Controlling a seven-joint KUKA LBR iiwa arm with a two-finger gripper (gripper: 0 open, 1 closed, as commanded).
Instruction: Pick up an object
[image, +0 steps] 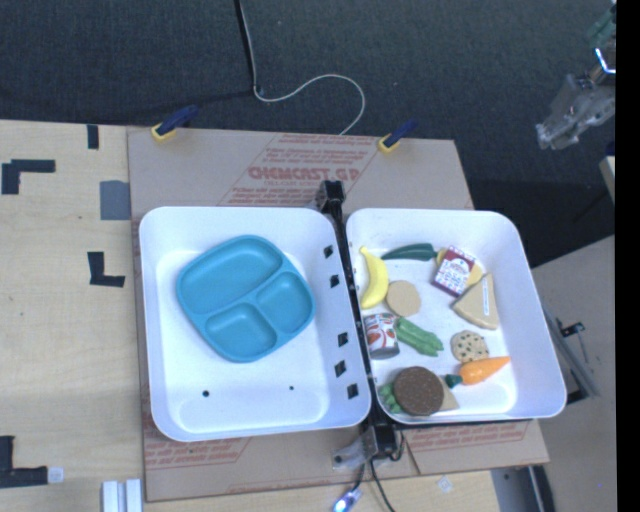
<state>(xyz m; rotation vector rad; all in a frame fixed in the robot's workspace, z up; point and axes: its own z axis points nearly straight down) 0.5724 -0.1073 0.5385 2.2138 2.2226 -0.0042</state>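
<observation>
The right white bin (520, 250) holds several toy foods: a yellow banana (373, 277), a dark green pepper (408, 252), a red box (453, 270), a sandwich wedge (479, 303), a tan round cracker (404, 298), a small can (381, 335), a green pea pod (419, 337), a cookie (468, 346), an orange carrot (485, 370) and a brown burger patty (418, 390). My gripper (572, 112) hangs at the top right, over the dark floor and well beyond the bin's far right corner, with nothing seen in it.
The left white bin (165, 390) holds a blue divided plate (245, 297). Both bins rest on a cardboard sheet (300, 170) held by yellow and blue clamps. A white cable (300, 90) loops across the dark floor behind.
</observation>
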